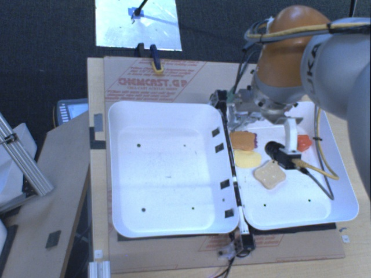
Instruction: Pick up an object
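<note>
In the right bin (324,204) several food-like pieces lie near its left wall. An orange-brown block (244,141) lies farthest back, with a flat yellow disc (248,160) just in front of it. A tan toast slice (270,175) sits nearer the front, and a small red piece (305,143) lies further right. My gripper (239,120) hangs low at the bin's back left corner, just behind the orange-brown block. The wrist hides its tips.
The left bin (168,213) adjoins the right one along a hinged divider (229,167). The grey arm (342,62) with its orange band crosses above the right bin's back right. A cardboard sheet lies under both bins.
</note>
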You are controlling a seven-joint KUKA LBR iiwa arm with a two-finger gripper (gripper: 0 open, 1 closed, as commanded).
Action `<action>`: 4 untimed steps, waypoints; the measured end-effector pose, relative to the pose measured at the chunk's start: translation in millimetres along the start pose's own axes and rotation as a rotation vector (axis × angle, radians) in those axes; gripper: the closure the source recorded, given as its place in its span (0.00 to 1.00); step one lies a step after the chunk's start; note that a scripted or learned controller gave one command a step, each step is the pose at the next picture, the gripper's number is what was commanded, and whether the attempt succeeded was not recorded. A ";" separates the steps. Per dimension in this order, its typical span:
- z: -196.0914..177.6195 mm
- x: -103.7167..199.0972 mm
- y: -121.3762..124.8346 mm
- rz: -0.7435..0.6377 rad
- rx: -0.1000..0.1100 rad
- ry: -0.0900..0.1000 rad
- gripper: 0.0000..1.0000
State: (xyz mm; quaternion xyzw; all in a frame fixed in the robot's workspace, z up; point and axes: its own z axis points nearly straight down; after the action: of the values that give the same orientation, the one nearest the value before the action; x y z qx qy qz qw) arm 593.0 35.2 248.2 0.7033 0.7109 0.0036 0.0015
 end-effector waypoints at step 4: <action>-139.6 140.7 -106.6 -0.001 0.008 0.000 1.00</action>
State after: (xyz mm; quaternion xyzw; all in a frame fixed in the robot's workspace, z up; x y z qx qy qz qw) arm 483.9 174.4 387.5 0.7031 0.7111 0.0006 -0.0013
